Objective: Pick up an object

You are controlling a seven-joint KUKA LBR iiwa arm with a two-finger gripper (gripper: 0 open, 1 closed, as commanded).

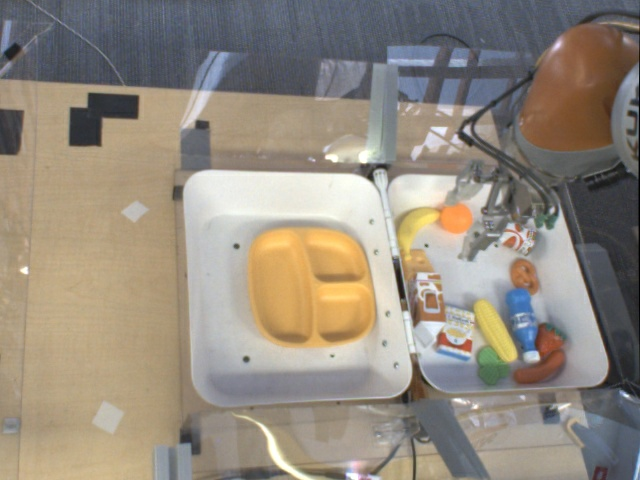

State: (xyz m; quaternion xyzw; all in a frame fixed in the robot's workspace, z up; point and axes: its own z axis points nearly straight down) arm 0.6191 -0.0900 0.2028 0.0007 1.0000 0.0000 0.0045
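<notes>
Two shallow white bins sat side by side on the counter [90,298]. The left bin [215,368] held a yellow divided tray [308,285]. The right bin [585,353] held the small toys: a banana [416,225], an orange ball [456,218], two small cartons [428,296] [456,333], a corn cob [494,330], a blue bottle [521,315], a green piece [491,367] and a red sausage [540,369]. The gripper [483,238] hung over the far part of the right bin, just beside the orange ball, next to a red-and-white item [516,238]. Its fingers [473,246] stood apart, with nothing seen between them.
</notes>
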